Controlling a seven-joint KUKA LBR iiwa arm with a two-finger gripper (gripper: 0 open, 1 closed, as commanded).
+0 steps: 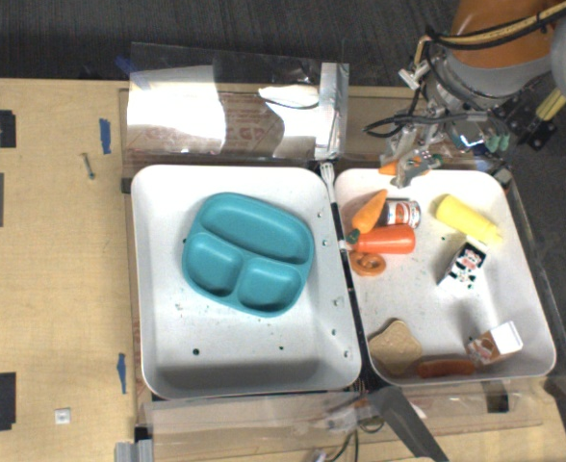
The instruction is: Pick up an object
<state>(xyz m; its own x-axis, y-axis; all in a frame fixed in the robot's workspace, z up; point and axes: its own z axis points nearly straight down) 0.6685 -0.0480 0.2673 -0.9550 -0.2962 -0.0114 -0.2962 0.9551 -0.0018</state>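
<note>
My gripper [413, 162] hangs over the far left edge of the right bin [524, 287], just above an orange carrot [368, 210] and a small can [401, 212]. A small orange bit shows right beside the gripper's tip; I cannot tell whether it is held. Below the can lie a red-orange toy [384, 241] and an orange disc [368, 263]. A yellow block [468, 219] and a white-and-black box [464, 266] lie to the right.
The left bin [158, 316] holds a teal divided plate [249, 251]. At the right bin's near edge are a bread slice [394, 340], a sausage [447, 366] and a small white-and-brown box [495, 340]. Shiny foil [225, 114] lies behind the left bin.
</note>
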